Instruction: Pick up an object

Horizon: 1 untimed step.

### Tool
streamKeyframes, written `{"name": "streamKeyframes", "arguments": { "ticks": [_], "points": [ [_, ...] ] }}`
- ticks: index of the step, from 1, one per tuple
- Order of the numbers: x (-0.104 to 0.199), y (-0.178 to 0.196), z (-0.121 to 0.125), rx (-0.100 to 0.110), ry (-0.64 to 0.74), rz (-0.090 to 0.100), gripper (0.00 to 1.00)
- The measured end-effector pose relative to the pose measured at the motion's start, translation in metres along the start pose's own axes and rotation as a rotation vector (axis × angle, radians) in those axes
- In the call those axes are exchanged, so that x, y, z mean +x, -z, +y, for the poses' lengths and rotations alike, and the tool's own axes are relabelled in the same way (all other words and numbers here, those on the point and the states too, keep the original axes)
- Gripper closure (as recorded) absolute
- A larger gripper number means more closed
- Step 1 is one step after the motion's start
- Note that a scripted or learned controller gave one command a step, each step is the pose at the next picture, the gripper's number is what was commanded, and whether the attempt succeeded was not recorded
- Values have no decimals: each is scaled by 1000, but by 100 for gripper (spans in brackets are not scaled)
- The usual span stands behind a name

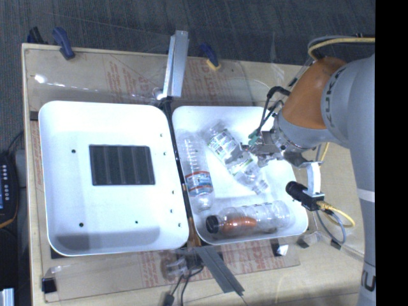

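Gripper [255, 150] hangs over the right bin [191, 121], its fingers down among clear plastic bottles; whether it grips one I cannot tell. Nearest lies a bottle with a brownish inside [248, 220], long axis left-right, cap leftward; beyond it a blue-labelled bottle [196, 177] runs near-to-far beside the left bin [57, 171]. Farther, the grey arm [338, 107] bends in from the right above the desk [95, 75].
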State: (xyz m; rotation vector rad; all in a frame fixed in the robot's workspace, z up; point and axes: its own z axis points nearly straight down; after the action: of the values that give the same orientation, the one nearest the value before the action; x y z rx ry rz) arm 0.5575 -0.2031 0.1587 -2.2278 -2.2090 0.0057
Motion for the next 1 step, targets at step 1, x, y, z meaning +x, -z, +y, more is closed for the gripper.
{"name": "streamKeyframes", "arguments": {
  "ticks": [1],
  "points": [
    [-5, -21, 37, -3, 14, 1, 0]
  ]
}}
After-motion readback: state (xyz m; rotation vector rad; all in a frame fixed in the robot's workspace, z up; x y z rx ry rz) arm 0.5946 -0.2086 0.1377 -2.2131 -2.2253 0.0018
